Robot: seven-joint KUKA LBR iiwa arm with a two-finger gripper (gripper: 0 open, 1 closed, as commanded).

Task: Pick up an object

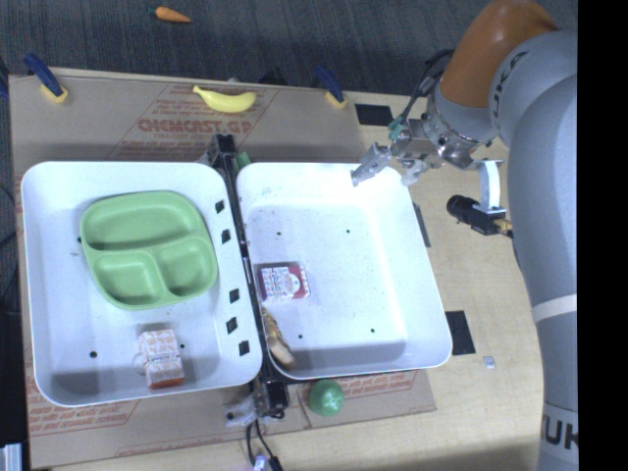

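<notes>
1. You see the gripper (378,165) over the right bin's (412,263) far rim; I cannot tell its state.
2. The packet (283,283) lies well down-left of it, near the divider, roughly square.

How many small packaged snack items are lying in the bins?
2: one red-and-white packet in the right bin near its left wall, and one wrapped packet in the left bin below the green tray.
</notes>
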